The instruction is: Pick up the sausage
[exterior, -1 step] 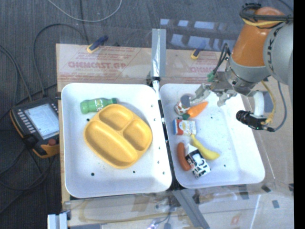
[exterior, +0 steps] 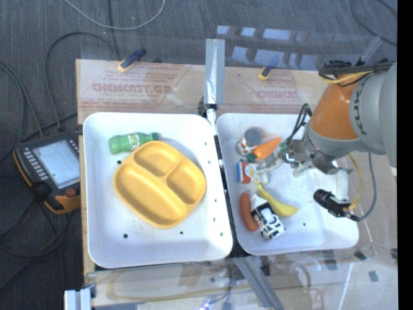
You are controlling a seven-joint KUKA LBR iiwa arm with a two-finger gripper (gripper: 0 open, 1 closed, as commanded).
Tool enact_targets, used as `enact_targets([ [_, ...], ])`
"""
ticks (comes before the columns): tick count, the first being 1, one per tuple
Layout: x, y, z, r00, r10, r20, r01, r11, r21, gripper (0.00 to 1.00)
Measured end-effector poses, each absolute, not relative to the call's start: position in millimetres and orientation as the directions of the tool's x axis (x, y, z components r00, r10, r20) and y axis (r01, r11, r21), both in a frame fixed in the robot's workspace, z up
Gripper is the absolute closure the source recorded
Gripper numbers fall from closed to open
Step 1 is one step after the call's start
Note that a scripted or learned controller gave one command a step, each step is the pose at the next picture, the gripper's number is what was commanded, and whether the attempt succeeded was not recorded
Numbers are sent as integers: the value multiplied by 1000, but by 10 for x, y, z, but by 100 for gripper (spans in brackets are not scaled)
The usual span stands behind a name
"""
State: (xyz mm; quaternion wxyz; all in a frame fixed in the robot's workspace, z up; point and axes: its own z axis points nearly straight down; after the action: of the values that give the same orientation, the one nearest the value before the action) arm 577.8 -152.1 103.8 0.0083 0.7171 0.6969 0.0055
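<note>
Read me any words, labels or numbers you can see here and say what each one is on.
"CHEMCAST GP": faint red print on the board behind the left bin, repeated behind the right bin.
Green bottle label: too small to read.
Pendant screen: blurred.
Black-and-white box: pattern unreadable.

Sausage [exterior: 247, 211] beside banana [exterior: 277, 201] — right bin [exterior: 322, 234]

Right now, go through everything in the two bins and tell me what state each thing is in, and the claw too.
sausage: lying flat in the right bin, not grasped
banana: lying beside the sausage
carrot: lying on the pile, near the claw
black-and-white cube: resting by the sausage
green bottle: on its side in the left bin
yellow divided plate: right way up, nothing in its compartments
claw: low over the right bin, grip unclear
</note>
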Motion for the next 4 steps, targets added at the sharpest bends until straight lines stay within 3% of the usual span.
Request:
enact_targets([
  [1, 5860, -1027, 967, 152, 988, -4, 988, -152, 25, 0],
  [2, 5476, -1055, 988, 252, 968, 4, 967, -252, 38, 0],
  [4, 4925, -989, 942, 342, 940, 6, 939, -342, 27, 0],
])
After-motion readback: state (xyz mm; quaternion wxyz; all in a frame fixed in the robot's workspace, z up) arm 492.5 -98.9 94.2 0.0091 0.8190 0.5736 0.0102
